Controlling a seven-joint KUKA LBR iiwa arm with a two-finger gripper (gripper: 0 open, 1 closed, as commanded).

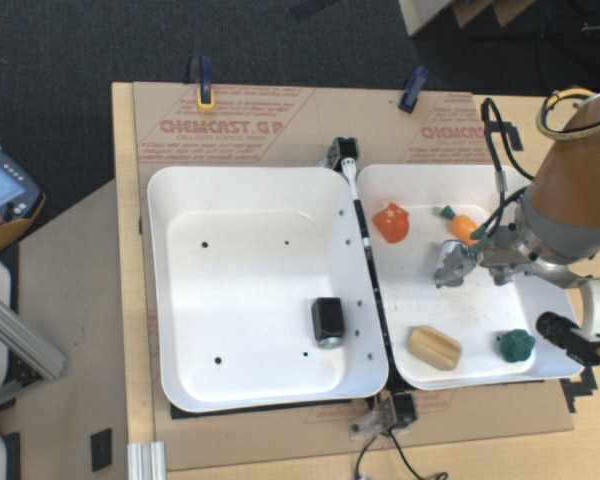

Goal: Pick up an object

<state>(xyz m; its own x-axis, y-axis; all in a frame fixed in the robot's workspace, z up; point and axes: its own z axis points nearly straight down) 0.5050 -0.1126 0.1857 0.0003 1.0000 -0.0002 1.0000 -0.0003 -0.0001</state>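
My gripper [451,267] hangs over the middle of the right bin [420,190], reaching in from the right. A red strawberry-like toy [391,222] lies up and to its left. An orange piece with a green tip [461,226] sits just above the gripper, close to the wrist. Near the bin's front edge lie a tan bread-like block [435,347] and a dark green lumpy toy [516,345]. In the left bin [180,208] a small black box [328,321] rests near the dividing wall. I see nothing between the fingers.
Both bins stand on a cardboard sheet [280,113] held by clamps [204,83] at the back. A black cable [496,138] runs down along the arm at the right. A black clip [344,153] sits where the bins meet at the back.
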